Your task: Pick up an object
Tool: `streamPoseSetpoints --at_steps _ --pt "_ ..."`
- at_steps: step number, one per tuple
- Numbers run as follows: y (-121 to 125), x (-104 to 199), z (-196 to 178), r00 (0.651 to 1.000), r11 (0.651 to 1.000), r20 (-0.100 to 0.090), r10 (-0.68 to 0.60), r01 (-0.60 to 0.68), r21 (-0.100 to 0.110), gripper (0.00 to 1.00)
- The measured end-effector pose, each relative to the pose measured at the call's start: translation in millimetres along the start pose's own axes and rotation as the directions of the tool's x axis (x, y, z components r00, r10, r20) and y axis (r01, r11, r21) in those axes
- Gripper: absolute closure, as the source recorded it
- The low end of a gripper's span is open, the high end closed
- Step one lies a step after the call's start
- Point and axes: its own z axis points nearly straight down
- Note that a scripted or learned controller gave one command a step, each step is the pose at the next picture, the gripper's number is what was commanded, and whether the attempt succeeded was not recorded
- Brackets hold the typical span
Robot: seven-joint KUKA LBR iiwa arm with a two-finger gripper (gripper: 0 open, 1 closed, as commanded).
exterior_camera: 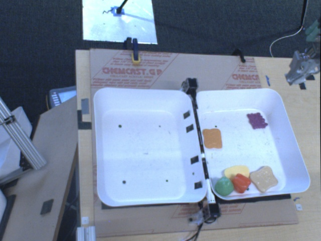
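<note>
Hand (302, 70) sits at the far right edge of the view, above the worktop (83, 74) and outside both bins, beyond the back right corner of the right bin (281, 102). It's a grey metal cluster; can't tell whether it's apart or together, too small and partly cut off. Nothing visible in it.

All objects are in the right bin. Purple bumpy piece (256, 120) lies toward the back right, alone. Orange flat slab (212, 138) lies near the bin's left wall, mid-depth, well apart from the purple piece. The rest cluster along the front wall: green round piece (223, 186) in the front left corner, red piece (241, 183) just beside it, yellow piece (235, 171) behind those two and touching or overlapping the red one, tan toast-shaped slice (264, 178) to the right, close against the red piece.

Left bin (100, 134) shows bare white floor with a few small dark dots. Black clips (191, 129) run along the seam where the two bins meet. Bins rest on a cardboard sheet (150, 69) with red print, held at the back by a yellow clamp (135, 51).
</note>
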Motion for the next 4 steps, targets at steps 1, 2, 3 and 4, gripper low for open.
streamPoseSetpoints --at_steps 1,2,3,4 --pt "3.9 -12.3 94.5 1.000 1.000 -0.002 -0.004 0.004 0.009 1.00" --pt "10.0 24.0 13.4 1.000 1.000 -0.002 -0.012 0.012 -0.006 1.00" --pt "-23.4 67.8 -1.7 1.000 1.000 -0.004 -0.014 0.014 -0.001 1.00" --pt "-11.5 -9.9 -0.2 1.000 1.000 0.000 -0.002 0.002 -0.001 1.00"
